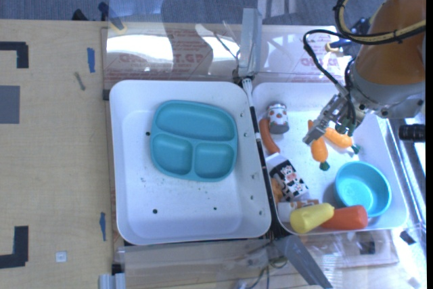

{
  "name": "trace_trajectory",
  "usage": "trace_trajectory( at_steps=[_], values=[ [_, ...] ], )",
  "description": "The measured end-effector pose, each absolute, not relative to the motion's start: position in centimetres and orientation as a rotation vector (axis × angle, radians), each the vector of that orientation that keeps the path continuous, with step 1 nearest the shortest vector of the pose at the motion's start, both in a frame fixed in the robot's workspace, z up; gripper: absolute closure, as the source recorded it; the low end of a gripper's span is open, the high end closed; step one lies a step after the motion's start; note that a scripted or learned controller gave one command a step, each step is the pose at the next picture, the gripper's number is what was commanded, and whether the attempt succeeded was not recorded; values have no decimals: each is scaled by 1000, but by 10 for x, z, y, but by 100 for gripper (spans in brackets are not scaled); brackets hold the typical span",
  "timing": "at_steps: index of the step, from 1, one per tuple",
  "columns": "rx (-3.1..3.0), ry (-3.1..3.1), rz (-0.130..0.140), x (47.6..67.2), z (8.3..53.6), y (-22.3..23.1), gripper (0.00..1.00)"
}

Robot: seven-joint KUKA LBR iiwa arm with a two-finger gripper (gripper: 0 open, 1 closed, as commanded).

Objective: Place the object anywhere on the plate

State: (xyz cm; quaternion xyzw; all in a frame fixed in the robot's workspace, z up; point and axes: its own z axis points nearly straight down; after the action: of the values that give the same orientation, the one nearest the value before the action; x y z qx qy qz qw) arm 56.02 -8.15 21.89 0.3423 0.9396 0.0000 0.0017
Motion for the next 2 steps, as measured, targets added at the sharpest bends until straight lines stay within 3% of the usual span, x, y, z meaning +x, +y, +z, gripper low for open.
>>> trace_trajectory(
  at_steps=[1,2],
  values=[
    [1234,2882,9,588,258,26,100],
    [1139,2928,2,607,217,100,100]
  ],
)
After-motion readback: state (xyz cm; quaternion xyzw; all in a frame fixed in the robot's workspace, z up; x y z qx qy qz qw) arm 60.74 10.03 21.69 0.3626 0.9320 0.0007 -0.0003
